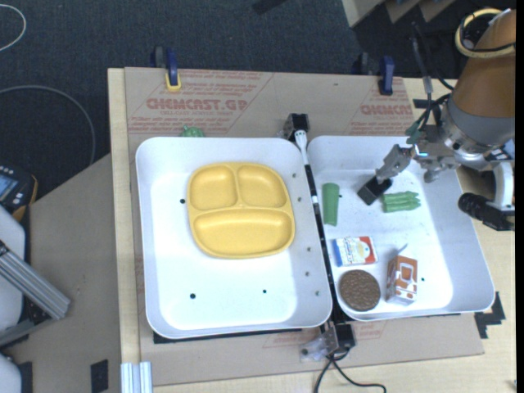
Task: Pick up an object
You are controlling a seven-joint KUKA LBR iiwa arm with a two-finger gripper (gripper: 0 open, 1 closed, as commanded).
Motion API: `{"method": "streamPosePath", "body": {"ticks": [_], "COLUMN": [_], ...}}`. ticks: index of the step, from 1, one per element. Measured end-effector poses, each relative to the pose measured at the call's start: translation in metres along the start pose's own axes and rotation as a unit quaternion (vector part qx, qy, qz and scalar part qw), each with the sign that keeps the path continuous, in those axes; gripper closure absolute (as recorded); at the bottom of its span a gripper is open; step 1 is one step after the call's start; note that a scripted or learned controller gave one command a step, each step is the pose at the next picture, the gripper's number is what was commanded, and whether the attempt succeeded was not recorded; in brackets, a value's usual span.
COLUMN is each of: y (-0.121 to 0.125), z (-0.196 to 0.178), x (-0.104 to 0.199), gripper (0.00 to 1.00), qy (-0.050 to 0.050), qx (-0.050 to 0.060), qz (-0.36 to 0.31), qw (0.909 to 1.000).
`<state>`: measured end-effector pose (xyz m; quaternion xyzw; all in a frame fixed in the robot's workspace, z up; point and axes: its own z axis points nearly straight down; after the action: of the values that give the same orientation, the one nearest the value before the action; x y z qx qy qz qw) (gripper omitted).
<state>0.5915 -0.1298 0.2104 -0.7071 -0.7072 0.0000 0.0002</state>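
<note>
While the arm reaches in from the right, the gripper [375, 190] hangs low over the far part of the right bin [458, 252]; whether it is released or clenched cannot be told. A light green ridged piece [400, 201] lies just right of it, long axis left to right. A green cylinder [330, 203] lies to its left, long axis near to far. Either seems a likely target.
</note>
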Motion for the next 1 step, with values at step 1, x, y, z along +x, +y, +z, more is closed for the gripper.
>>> {"method": "streamPosePath", "body": {"ticks": [1], "y": [0.0008], "z": [-0.0111], "x": [0.0001], "gripper": [1.00], "qy": [-0.001], "qx": [-0.002], "qz": [0.000], "qw": [1.0000]}}
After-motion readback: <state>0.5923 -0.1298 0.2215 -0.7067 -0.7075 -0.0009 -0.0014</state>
